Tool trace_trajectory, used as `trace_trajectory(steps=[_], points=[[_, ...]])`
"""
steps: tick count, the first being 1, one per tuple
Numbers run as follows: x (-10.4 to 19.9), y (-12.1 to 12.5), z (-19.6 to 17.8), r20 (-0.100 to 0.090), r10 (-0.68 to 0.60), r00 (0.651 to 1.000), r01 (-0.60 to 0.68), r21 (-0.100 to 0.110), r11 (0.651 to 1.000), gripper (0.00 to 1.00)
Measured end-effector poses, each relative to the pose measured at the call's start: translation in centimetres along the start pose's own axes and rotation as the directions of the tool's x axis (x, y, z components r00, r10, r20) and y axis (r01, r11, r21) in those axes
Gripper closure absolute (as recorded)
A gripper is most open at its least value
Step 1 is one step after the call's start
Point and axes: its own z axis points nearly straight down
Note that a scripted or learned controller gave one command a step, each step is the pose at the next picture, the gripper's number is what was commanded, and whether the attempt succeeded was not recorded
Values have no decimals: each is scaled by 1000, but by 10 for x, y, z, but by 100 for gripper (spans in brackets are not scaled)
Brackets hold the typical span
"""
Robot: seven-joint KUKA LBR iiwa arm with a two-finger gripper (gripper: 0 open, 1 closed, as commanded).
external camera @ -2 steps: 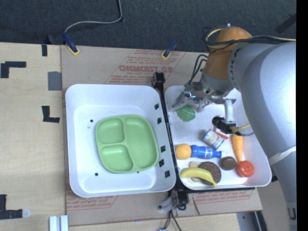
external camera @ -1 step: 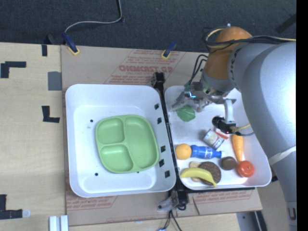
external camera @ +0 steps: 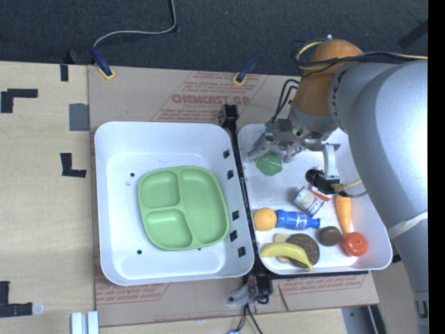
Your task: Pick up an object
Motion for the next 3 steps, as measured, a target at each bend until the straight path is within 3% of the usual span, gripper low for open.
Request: trace_trajectory(steps=[3], points=[[-4,-3,0,-1,-1,1000,1,-1,1000,0]])
